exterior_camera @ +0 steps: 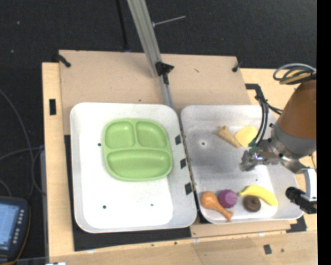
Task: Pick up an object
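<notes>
Gripper (250, 161) low over the right bin (209, 126), toward its right edge; finger spread impossible to tell, nothing seen between them. Just beside it toward the far edge, a yellow piece (245, 135) touching a tan cone (228, 136). Along the near edge: banana (259, 192), brown donut (253, 203), purple piece (227, 197), orange pear shape (213, 202). Green divided plate (137, 150) in the left bin (88, 203).

The arm (299, 120) is cut off at the right, its upper part out of frame. The pincer (251, 162) is small and blurred, so how its tips stand cannot be told. The arm covers the right bin's (209, 120) right wall. A screen (5, 225) beyond the bench's (55, 148) near left corner is cut by the left edge.
</notes>
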Robot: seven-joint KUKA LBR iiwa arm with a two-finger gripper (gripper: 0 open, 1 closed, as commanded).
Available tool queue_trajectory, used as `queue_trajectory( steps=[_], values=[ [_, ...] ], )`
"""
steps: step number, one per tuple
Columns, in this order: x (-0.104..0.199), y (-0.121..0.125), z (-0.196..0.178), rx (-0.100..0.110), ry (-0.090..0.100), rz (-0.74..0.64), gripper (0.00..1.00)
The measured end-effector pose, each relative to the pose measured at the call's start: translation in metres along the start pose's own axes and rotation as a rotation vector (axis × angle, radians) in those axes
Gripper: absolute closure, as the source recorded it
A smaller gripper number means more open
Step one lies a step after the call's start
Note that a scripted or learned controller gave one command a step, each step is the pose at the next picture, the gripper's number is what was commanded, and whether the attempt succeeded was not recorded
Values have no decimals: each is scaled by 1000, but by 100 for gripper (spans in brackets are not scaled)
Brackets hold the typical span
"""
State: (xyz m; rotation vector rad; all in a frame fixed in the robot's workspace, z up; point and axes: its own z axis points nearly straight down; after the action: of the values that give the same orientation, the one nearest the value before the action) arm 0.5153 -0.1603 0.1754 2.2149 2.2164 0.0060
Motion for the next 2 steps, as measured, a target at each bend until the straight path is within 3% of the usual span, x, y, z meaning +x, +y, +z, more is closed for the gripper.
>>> queue_trajectory(
  steps=[2],
  values=[
    [1,11,-94,1,0,-3,100]
  ],
)
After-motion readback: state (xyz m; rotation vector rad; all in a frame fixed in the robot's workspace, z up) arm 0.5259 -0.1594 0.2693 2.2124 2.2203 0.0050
